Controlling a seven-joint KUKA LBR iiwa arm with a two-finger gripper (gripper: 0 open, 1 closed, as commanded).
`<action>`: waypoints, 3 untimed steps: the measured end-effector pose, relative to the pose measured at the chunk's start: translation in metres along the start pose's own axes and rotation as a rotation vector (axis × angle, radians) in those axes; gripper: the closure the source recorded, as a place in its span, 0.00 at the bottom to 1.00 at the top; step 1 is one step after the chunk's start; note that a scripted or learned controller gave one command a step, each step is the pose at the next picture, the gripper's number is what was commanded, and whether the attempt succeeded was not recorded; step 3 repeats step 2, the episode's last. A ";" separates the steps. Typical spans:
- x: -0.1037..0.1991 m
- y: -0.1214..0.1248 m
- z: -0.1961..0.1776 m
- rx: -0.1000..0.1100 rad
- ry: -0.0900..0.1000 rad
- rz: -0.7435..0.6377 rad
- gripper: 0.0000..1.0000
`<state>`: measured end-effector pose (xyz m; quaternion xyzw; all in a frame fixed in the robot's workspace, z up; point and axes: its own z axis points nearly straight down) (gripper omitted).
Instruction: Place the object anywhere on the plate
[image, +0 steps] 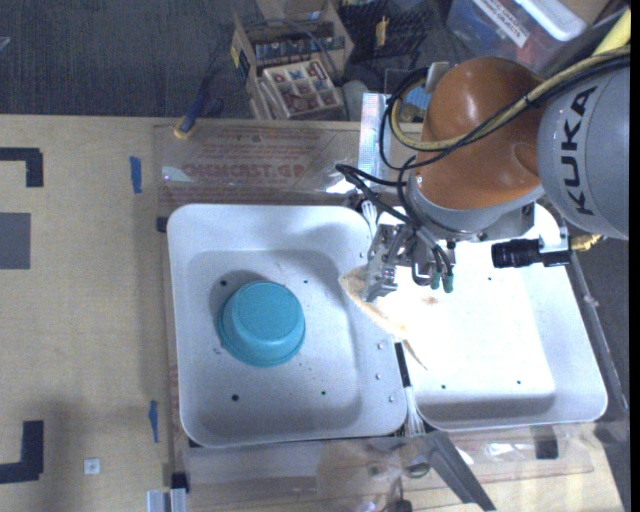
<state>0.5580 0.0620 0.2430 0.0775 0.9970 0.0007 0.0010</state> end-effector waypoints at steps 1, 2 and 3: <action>0.036 0.031 0.010 0.000 0.000 -0.149 1.00; 0.036 0.031 0.010 0.000 0.000 -0.149 0.00; 0.036 0.031 0.010 0.000 0.000 -0.149 0.00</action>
